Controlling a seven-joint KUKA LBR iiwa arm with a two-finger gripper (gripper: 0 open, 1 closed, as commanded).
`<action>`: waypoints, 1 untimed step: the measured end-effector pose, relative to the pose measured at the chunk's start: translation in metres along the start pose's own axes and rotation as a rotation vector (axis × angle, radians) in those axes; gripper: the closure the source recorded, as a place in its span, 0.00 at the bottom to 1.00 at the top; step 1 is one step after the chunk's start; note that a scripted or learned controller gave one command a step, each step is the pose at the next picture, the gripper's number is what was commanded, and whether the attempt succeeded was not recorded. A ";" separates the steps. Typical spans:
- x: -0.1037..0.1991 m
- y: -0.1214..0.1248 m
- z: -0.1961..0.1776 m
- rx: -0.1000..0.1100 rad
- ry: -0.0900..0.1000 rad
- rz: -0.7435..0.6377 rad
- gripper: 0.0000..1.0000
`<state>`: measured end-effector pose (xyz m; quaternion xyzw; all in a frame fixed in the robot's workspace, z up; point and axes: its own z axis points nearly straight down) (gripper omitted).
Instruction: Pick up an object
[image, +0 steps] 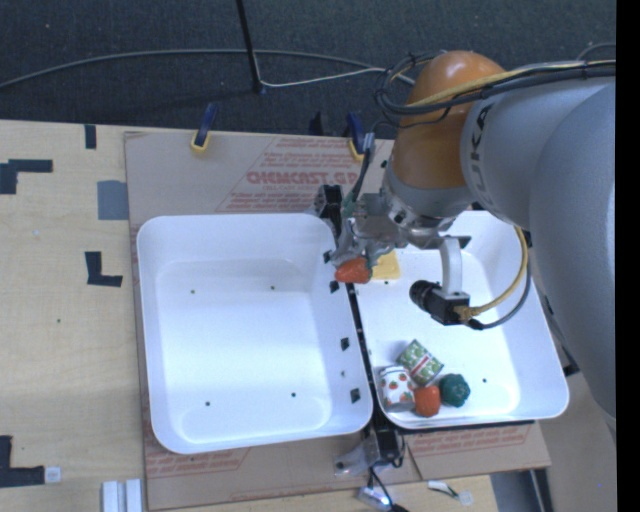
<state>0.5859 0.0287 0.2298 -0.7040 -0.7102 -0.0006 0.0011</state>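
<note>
My gripper (351, 262) hangs over the divider between the two white bins, near their far end. A small red-orange object (352, 271) sits between its fingertips, and the fingers are shut on it. A flat yellow piece (386, 265) lies just to its right in the right bin (520, 400). At that bin's near left corner lie a green-and-white packet (420, 361), a red-and-white can (396, 385), an orange-red piece (428, 401) and a dark green ball (455, 389).
The left bin (160, 300) is bare white plastic. The grey arm with its orange band (450, 85) covers the right bin's far side. A black cylinder with a yellow cable (440, 300) hangs over the right bin's middle. Two clamps (204, 130) hold the cardboard behind.
</note>
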 end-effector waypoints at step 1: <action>0.057 0.031 -0.029 -0.002 -0.001 0.003 1.00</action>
